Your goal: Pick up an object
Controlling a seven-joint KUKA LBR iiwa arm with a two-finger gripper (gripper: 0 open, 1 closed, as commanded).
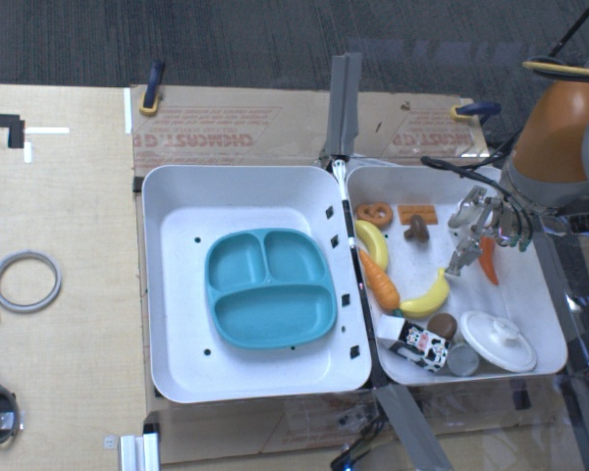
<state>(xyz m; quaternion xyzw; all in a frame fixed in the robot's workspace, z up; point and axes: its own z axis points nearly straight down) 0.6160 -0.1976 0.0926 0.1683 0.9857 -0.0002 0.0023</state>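
**Arm's hovering over the right bin, nothing grabbed yet**

Standing here, it looks like the approach step. The pincer point(468, 238) hangs over the right bin point(550, 302) with its fingers parted a little and nothing between them. Closest pick is the yellow banana point(428, 297), just below-left of the tips; a red-orange chili point(488, 260) lies just right of them. Next I'd guess it needs to drop and centre over one before closing.

Bright, even overhead light; the white bins point(167, 292) nearly wash out, shadows stay soft, and fine detail is slightly blurred.
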